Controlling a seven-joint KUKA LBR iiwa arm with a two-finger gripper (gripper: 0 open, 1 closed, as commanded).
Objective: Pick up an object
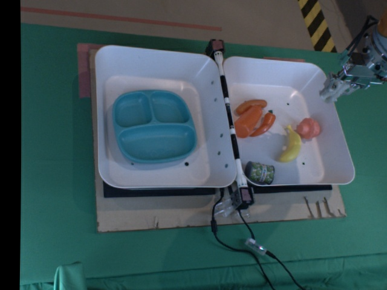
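Note:
The right bin (314,77) holds several items: an orange carrot-like piece (250,106), an orange block (247,126), a red-orange pepper (264,124), a yellow banana (291,145), a pink round toy (308,128) and a dark green can (260,171) on its side. My gripper (336,90) hangs at the right bin's far right rim, above and to the right of the pink toy. Its fingers point down and look slightly apart, with nothing between them.
The left bin (121,62) holds a teal divided plate (154,126). A black-and-white rod (228,109) runs between the bins. Cables (254,246) trail across the green cloth in front. Yellow-black hazard tape (314,11) lies at the back right.

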